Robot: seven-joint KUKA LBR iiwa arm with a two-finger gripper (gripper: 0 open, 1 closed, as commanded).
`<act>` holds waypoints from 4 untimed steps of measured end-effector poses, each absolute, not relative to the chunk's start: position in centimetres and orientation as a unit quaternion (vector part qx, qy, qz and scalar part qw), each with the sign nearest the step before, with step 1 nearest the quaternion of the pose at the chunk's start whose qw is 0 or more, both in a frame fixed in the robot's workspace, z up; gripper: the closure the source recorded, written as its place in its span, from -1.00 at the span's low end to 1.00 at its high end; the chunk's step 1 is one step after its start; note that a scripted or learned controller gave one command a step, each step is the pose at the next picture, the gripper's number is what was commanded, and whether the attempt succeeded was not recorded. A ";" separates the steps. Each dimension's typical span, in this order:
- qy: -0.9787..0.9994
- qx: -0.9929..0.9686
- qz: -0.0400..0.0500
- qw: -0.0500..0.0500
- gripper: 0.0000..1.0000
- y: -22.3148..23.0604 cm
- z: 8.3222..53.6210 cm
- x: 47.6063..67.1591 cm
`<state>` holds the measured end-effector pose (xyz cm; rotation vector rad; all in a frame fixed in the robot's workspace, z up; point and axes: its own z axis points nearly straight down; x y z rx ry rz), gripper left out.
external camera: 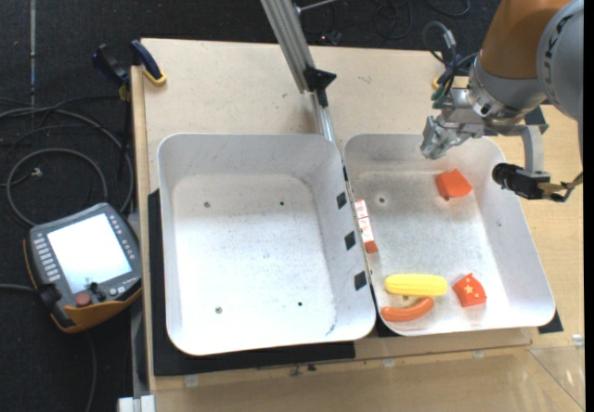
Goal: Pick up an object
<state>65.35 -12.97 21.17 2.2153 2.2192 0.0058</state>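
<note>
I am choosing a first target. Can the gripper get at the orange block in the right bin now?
Probably yes. The gripper hangs just above and left of the orange block, which lies alone with bare floor around it. The bin wall is close on its right.

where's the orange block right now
The orange block lies in the right bin, toward its far end, just below and right of the gripper, well apart from the yellow corn near the front.
</note>
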 end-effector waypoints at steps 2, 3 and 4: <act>0.710 0.705 0.000 -0.002 1.00 -3.3 20.7 60.5; 0.710 0.704 0.000 -0.001 1.00 1.6 22.5 58.1; 0.710 0.704 0.001 -0.001 1.00 6.1 23.9 56.1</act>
